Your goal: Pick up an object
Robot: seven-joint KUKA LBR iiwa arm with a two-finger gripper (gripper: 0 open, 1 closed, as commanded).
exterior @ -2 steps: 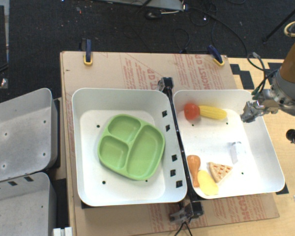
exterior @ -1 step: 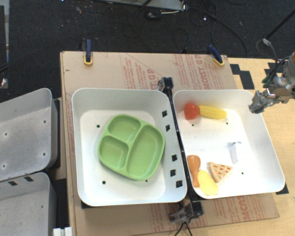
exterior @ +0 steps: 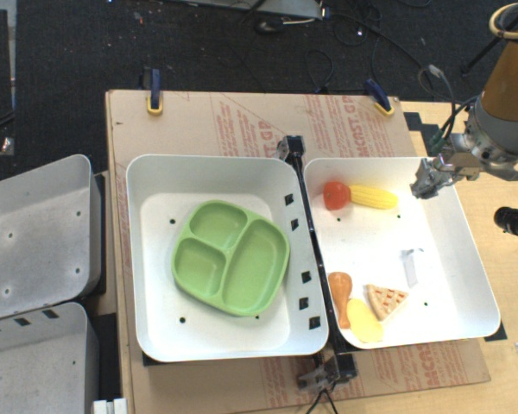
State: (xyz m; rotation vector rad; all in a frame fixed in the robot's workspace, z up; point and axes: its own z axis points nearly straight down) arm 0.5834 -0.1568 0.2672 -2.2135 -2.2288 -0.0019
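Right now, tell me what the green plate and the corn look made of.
Green plate: likely molded plastic with a smooth, matte finish, given its uniform colour and rounded compartment walls. Corn: probably plastic toy food, given its even yellow and slight sheen, though rubber is possible.

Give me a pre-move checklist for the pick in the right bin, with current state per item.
1. Targets present in right bin: ok. Red tomato, yellow corn, waffle slice, orange piece, yellow piece.
2. Gripper over right bin: ok, at its far right edge.
3. Gripper lined up on a target: not ok; the corn is nearest, off to its left.
4. Finger state: cannot tell.
5. Nothing held: cannot tell.
6. Crowding: tomato touches corn, orange piece touches yellow piece: not ok for a clean single pick.
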